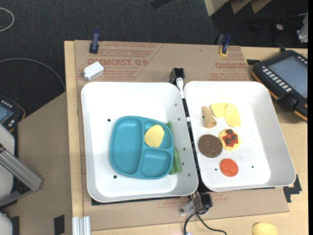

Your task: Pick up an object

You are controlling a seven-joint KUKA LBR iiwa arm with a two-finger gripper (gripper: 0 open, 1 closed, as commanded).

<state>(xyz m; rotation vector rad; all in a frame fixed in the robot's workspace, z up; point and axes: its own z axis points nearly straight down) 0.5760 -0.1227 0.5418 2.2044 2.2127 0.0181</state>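
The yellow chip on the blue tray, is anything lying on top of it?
No. The yellow chip lies bare in the blue tray's upper right compartment, with nothing visible over it. A green strip lies beside the tray.

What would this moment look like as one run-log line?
left bin: blue tray holding yellow piece | right bin: toy foods, brown disc, untouched

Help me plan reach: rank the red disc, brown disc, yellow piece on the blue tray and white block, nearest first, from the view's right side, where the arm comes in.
1. red disc, front of the right bin.
2. brown disc, same bin, nearer its left wall.
3. yellow piece, on the blue tray in the left bin.
4. white block, on the board past the left bin's far corner.
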